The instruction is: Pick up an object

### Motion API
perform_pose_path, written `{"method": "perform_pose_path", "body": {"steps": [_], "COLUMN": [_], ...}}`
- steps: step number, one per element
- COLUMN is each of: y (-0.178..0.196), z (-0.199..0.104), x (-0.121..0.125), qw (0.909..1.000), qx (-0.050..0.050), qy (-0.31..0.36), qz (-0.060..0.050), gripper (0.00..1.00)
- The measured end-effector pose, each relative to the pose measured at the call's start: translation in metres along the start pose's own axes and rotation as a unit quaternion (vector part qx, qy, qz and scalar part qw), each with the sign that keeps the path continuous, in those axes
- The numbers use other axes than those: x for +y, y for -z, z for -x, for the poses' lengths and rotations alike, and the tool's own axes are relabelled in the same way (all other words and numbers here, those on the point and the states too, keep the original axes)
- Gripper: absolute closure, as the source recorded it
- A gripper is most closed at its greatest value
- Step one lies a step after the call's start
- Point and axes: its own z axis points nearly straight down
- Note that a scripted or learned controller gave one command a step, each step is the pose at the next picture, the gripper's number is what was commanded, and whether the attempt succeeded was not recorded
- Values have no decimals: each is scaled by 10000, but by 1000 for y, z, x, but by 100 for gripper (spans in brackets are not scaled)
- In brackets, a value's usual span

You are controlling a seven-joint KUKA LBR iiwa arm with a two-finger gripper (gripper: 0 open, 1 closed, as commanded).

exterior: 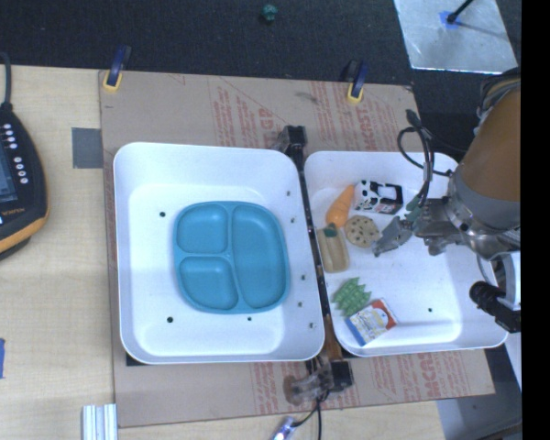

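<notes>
Hand (391,235) over right bin (440,333), near cookie (360,231) (grip unclear).

The grey arm (495,168) reaches in from the right, its gripper (391,236) slanting down and left, low.

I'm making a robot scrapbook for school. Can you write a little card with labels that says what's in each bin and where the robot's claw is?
Left bin: a blue divided plate
Right bin: an orange carrot toy, a black-and-white cow-patterned item, a round cookie, a tan block, a green leafy toy, a small packet
Gripper: over the right bin, just right of the cookie
Holding anything: nothing seen between its fingers
Arm: comes in from the right
Beside the bins: a control pad at far left
</notes>
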Motion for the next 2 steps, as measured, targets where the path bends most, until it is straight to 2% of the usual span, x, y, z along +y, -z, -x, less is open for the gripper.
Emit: {"method": "perform_pose_path", "body": {"steps": [1,2], "y": [-127,-119], "z": [26,12], "x": [76,140], "qw": [10000,10000], "qx": [-9,-9], "qy": [7,-23], "qz": [-9,-54], "gripper": [0,0]}}
